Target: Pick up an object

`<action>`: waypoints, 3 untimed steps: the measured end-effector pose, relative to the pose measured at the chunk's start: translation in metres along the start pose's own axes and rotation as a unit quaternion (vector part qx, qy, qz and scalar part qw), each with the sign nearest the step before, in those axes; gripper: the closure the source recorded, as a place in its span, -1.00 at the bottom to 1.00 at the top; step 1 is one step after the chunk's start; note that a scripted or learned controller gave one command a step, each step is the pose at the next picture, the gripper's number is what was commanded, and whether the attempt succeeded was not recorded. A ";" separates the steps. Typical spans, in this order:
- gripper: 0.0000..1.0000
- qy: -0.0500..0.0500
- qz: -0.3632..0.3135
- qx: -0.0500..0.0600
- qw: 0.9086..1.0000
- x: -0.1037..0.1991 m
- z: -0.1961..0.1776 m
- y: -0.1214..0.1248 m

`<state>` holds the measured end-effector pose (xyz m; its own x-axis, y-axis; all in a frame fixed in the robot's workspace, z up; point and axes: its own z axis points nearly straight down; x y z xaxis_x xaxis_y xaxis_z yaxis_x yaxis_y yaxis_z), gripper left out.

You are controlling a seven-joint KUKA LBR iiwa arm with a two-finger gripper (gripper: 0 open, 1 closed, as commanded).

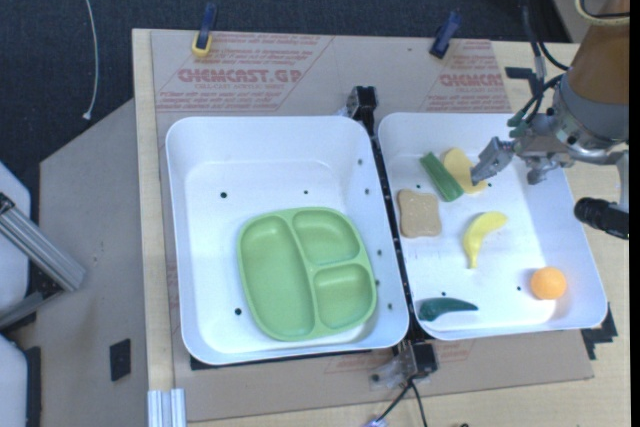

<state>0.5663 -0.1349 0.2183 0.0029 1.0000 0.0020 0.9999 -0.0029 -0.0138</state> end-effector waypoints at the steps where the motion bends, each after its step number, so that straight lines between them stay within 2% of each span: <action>1: -1.00 -0.001 -0.002 -0.007 1.000 0.000 -0.008 0.003; 2: -1.00 -0.001 -0.001 -0.005 1.000 0.001 0.052 -0.003; 3: -1.00 -0.001 -0.002 -0.007 1.000 0.003 0.114 -0.001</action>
<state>0.5639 -0.1320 0.1040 -0.0002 1.0000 -0.0005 1.0000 0.0002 -0.0002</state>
